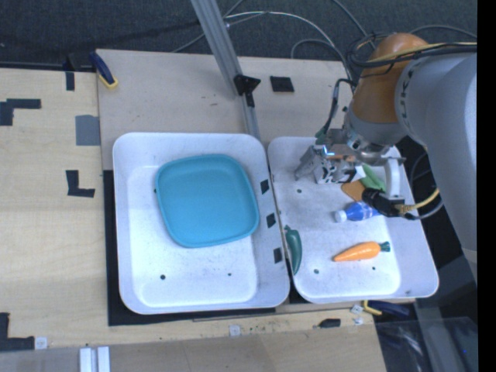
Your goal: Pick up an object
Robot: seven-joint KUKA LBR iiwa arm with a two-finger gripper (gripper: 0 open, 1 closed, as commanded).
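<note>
My gripper (316, 169) hangs over the back left part of the right bin (310, 273), its fingers spread open with bare bin floor between them. Just to its right lie an orange piece (355, 190) and a green piece (373, 178), partly hidden by the wrist. A small blue bottle (358, 211) lies a little nearer the front. An orange toy carrot (360, 251) with a green top rests near the bin's front right. A dark green pepper-like object (294, 248) lies at the bin's left rim.
The left bin (139, 285) holds a teal square plate (207, 200). A metal pole (225, 45) rises behind the bins. Cables (310, 22) loop at the back right, beside the arm's orange band (387, 76).
</note>
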